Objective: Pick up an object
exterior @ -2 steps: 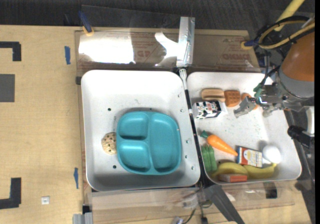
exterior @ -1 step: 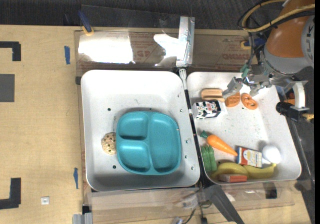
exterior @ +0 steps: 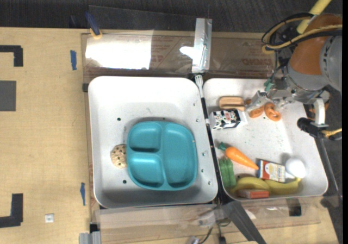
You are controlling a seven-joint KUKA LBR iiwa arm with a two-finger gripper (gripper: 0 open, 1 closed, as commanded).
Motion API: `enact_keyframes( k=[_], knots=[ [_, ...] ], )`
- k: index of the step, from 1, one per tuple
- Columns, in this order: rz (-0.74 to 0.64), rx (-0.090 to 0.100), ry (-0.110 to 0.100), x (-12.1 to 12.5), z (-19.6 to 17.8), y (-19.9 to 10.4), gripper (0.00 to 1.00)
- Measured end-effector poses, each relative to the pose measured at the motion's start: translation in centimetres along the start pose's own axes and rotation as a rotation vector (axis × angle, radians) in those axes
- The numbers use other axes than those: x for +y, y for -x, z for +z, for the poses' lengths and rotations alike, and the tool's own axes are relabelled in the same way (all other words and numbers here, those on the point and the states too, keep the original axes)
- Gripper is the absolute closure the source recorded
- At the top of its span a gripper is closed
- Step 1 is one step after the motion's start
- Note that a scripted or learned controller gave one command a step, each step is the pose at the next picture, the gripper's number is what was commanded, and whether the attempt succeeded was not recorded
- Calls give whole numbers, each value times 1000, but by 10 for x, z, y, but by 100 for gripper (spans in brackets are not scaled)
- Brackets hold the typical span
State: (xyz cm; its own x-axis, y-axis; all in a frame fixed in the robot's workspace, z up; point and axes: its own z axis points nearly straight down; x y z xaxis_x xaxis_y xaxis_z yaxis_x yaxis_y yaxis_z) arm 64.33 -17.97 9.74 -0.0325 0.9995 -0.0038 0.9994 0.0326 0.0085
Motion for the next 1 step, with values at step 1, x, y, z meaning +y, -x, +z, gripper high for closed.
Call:
enact_keyframes(
  k=[1],
  knots=[
    [-171,15,2,-45,7,31,0]
  ],
)
